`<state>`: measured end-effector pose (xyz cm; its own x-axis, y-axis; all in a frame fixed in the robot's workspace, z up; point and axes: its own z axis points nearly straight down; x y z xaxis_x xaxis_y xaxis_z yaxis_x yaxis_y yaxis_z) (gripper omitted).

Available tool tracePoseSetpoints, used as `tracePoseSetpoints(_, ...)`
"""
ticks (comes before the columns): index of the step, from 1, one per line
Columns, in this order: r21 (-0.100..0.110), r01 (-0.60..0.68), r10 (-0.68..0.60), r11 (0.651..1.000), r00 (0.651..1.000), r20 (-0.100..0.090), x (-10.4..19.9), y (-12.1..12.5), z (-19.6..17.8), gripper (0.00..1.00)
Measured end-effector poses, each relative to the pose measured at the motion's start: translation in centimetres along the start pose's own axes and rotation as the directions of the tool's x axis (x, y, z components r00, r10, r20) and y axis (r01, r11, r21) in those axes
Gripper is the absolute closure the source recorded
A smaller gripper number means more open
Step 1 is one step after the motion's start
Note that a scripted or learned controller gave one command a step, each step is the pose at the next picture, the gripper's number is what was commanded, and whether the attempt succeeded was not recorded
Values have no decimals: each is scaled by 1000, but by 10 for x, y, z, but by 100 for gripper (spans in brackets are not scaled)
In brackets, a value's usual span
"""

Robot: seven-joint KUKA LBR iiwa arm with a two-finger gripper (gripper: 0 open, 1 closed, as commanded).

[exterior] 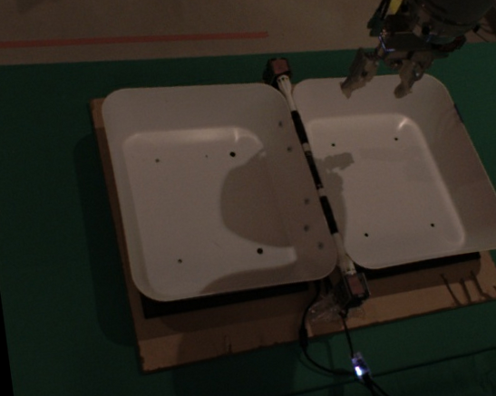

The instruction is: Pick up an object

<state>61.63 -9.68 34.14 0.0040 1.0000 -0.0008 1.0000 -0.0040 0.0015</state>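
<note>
Hand (384, 75) at upper right of frame, above the far rim of the right bin (483, 205), its 2 fingers spread and grasping nothing (object location cannot be told). Left bin (150, 279) alongside.

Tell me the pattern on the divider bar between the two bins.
Alternating black and white segments on the divider bar, seen in the camera view.

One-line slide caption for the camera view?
Open gripper hovers over the right bin's far rim, beside the left bin.

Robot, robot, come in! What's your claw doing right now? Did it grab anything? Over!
Gripper open, high over right bin's far edge. Nothing between fingers. No object seen to pick. Nothing in the way.
</note>
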Motion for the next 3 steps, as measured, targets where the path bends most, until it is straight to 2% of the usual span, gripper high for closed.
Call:
tracePoseSetpoints(1,0,0,0,1000,1000,0,0,0,0,0)
tracePoseSetpoints(2,3,-1,1,1000,1000,1,-3,3,40,0)
tracePoseSetpoints(3,6,-1,1,1000,1000,0,-3,7,100,0)
